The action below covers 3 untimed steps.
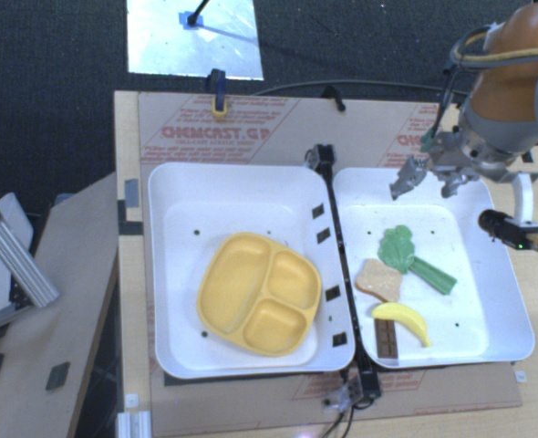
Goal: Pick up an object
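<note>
In the right bin (488,336) lie a green broccoli-like toy (409,255), a tan slice of bread (379,281), a yellow banana (404,320) and a small brown block (387,338). My gripper (431,182) hangs open above the bin's far edge, its two grey fingers spread apart with nothing between them. It is well above and behind the green toy.
The left bin (173,245) holds a yellow compartment plate (259,292). A black divider with clips (335,254) runs between the bins. A blue and yellow clamp (218,91) sits on the board's far edge.
</note>
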Motion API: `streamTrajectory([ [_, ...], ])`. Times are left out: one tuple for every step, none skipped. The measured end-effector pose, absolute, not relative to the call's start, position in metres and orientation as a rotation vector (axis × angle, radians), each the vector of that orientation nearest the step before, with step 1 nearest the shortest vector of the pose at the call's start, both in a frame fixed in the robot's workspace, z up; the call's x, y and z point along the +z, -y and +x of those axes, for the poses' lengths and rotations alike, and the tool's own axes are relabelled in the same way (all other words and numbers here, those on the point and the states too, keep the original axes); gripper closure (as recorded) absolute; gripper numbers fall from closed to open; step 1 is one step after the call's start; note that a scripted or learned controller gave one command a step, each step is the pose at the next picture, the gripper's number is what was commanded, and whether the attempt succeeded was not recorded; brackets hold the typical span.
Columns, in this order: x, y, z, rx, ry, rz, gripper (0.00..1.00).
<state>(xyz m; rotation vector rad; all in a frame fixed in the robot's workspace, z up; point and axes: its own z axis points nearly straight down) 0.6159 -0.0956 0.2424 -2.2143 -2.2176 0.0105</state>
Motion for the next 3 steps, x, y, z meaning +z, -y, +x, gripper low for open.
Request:
streamTrajectory([
  [0.249, 0.096, 0.618, -0.001, 2.226, -2.219, 0.00],
  [0.187, 0.096, 0.615, 0.003, 2.221, -2.219, 0.00],
  [0.124, 0.095, 0.615, 0.001, 2.222, -2.219, 0.00],
])
